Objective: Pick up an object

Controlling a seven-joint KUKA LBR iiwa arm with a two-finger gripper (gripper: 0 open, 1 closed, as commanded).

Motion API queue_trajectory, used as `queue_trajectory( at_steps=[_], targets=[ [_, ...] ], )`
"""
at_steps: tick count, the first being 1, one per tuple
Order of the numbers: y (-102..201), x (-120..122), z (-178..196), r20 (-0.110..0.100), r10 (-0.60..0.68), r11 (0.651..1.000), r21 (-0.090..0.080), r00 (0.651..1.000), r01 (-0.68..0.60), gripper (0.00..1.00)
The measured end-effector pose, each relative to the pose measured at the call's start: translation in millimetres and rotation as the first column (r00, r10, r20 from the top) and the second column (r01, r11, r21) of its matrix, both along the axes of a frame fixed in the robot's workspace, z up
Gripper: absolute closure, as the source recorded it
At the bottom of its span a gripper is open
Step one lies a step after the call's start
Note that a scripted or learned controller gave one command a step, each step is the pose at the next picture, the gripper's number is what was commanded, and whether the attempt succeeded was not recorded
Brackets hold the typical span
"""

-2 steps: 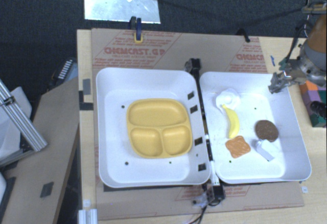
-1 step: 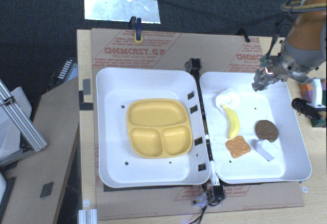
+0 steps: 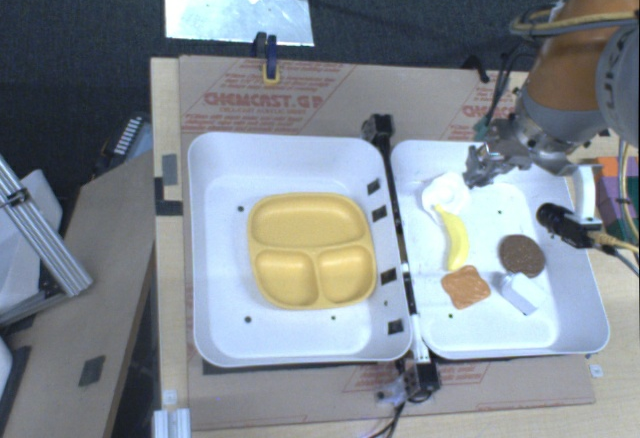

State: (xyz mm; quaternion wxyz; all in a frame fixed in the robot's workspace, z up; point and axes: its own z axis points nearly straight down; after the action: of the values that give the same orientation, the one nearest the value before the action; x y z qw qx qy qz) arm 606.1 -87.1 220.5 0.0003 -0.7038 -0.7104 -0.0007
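1. The likely target is the white object [image 3: 445,194], in the upper left part of the right bin [image 3: 545,331]. It lies free, close to the divider between the bins.
2. The gripper [image 3: 482,169] is just beside it, to its upper right, and low over the bin. I judge it is placed there to reach this object, the nearest one.
3. Whether the jaws are released or clenched I cannot tell. Nothing is seen between them, so I do not count anything as grasped.
4. A banana [image 3: 456,238] lies just below the white object, perhaps touching it, so a push could move both.
5. Lower are a cracker [image 3: 466,286] and a grey piece [image 3: 517,296], and to the right a cookie [image 3: 522,254].
6. The left bin [image 3: 220,226] holds a yellow tray [image 3: 305,248], well apart from the arm.
7. Both bins rest on the desk [image 3: 115,266].
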Motion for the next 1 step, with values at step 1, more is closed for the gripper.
queue_trajectory(
  at_steps=[1],
  targets=[
    [44.2,-0.2,1.1,0.001,0.0,1.0,0.0,1.0,0.0,1.0]
  ],
)
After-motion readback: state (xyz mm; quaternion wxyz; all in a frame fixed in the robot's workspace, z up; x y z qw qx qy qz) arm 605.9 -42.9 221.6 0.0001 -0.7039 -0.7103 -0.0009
